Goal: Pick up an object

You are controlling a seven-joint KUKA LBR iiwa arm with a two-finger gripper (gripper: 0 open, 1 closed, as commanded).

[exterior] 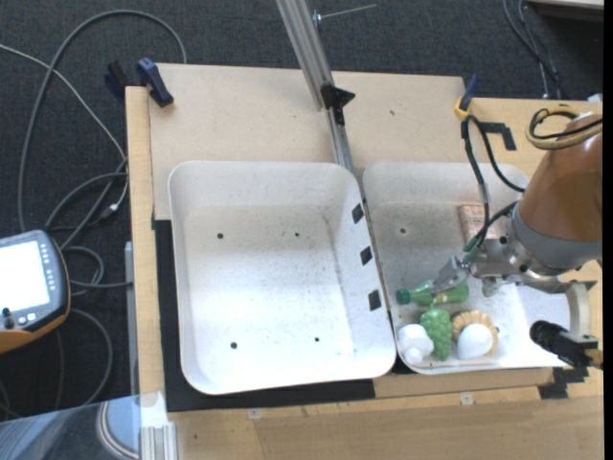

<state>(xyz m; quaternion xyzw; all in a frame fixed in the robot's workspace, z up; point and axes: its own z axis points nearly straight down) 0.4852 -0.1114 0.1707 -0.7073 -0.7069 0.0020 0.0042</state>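
Observation:
My gripper (448, 278) is low in the right bin (407, 195), reaching in from the right under the grey and orange arm (565, 209). Its tip sits just above a green bottle-shaped object (431, 296) lying on its side, and touches or nearly touches it. In the bin's front corner, close together, lie a bumpy green toy (439, 330), a small white ball (414, 338) and a white object with a tan rim (474, 339). A pinkish packet (469, 220) lies farther back, partly behind the arm's cable.
The left bin (192, 199) stands beside the right one, separated by a shared wall with black clips (366, 255). A metal pole (306, 41) slants over the bench from the back. Black cables (479, 175) hang near the arm.

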